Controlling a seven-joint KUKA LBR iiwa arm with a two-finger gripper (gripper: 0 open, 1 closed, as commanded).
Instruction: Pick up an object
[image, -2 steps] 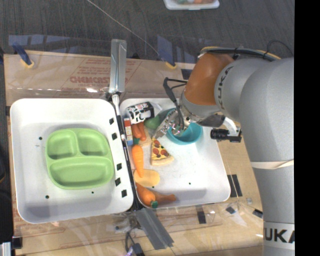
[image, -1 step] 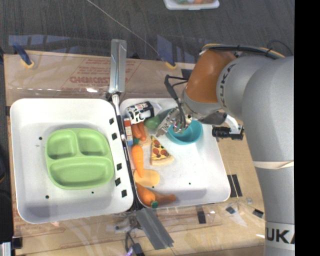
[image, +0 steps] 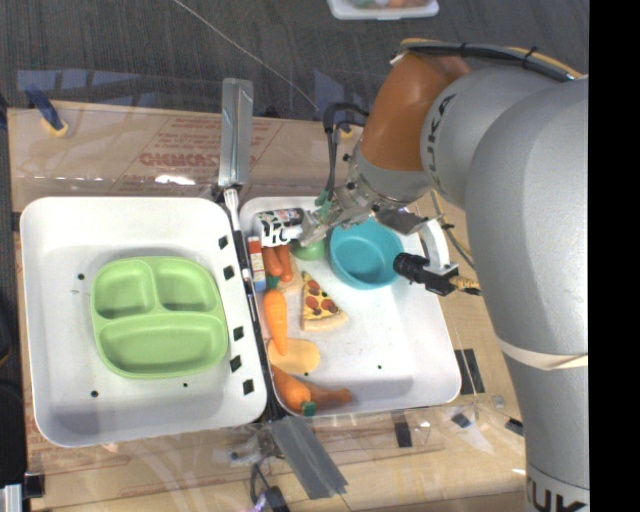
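The right bin (image: 420, 340) holds several toy foods. A blue bowl (image: 362, 256) sits at its back, and a pizza slice (image: 321, 304) lies in front of the bowl. An orange carrot (image: 276, 322) lies along the left wall, with a second carrot (image: 293, 392) at the front left corner. A black-and-white packet (image: 279, 228) rests at the back left, a reddish sausage (image: 283, 263) just in front of it. My gripper (image: 322, 216) hangs low at the back of this bin, between the packet and the bowl. A small pale green piece (image: 309, 246) shows right below it.
The left bin (image: 50, 330) carries a green divided plate (image: 158, 315). A pale orange flat piece (image: 302, 354) lies between the two carrots. The arm's grey bulk covers the right bin's back right corner. Bare white floor shows at the right bin's front right.
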